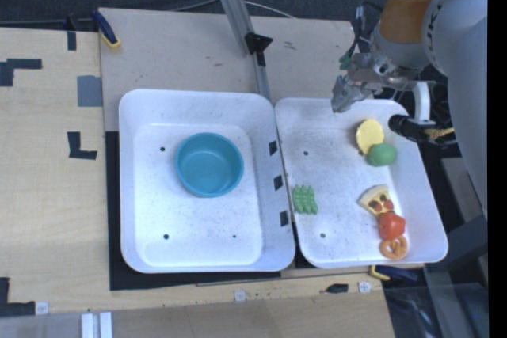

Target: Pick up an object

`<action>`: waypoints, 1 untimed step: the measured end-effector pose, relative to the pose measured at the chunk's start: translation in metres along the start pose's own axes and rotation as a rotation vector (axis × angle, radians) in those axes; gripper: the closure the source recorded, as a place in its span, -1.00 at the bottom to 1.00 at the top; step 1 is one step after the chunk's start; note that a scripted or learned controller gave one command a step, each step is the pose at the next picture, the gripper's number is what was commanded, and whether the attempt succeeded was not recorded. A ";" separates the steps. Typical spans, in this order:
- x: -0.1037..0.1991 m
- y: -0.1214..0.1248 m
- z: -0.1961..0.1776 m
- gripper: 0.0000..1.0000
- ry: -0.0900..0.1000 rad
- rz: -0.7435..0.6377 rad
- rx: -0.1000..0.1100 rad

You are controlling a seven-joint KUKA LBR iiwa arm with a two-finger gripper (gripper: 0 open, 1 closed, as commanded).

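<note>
Two shallow white bins side by side on the bench. In the left bin (142,170), a blue bowl (209,163), upright. In the right bin (333,170): a green ridged piece (305,199) near the left wall; a yellow object (368,134) touching a green ball (382,154); lower right, a pizza-slice toy (377,200), a red tomato (391,225), an orange ring (394,248). Gripper (345,100) hanging over the right bin's far edge, near the yellow object, nothing visibly between its tips.

Toy foods (380,154) scattered loose across right bin (317,245)
</note>
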State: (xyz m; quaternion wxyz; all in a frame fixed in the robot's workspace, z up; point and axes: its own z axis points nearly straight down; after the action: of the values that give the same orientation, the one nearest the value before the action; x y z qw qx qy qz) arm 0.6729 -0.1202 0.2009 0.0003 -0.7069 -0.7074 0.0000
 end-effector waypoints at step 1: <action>0.000 0.000 0.000 -1.00 0.000 0.000 0.000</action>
State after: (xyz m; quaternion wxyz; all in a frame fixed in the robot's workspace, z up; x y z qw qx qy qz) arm 0.6729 -0.1202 0.2009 0.0003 -0.7069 -0.7074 0.0000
